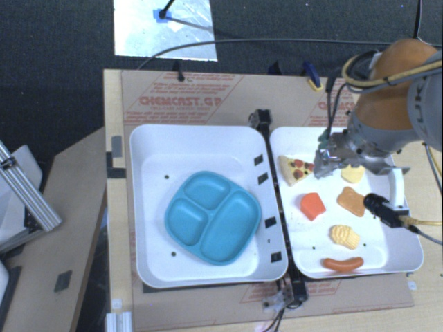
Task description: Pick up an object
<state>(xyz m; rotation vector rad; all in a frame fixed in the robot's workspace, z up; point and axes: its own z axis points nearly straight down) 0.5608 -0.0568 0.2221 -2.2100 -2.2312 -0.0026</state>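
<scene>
Right white bin [408, 254] holds small toy foods; grey two-finger gripper [325, 163] hangs low over its upper left part, just beside the flat plastic pizza slice [294, 169], whether touching it cannot be told, nor whether the tool is released or clenched. Likely target: the pizza slice, judged light, stiff, thin and smooth, so it may slip; best taken across its narrow edges. Nearby lie a pale yellow piece [352, 175], an orange-red block [313, 205], a tan toast-like piece [351, 201], a ridged yellow piece [345, 236] and a red sausage [342, 263]. Left white bin [149, 140] carries a blue divided plastic tray [212, 216]
</scene>
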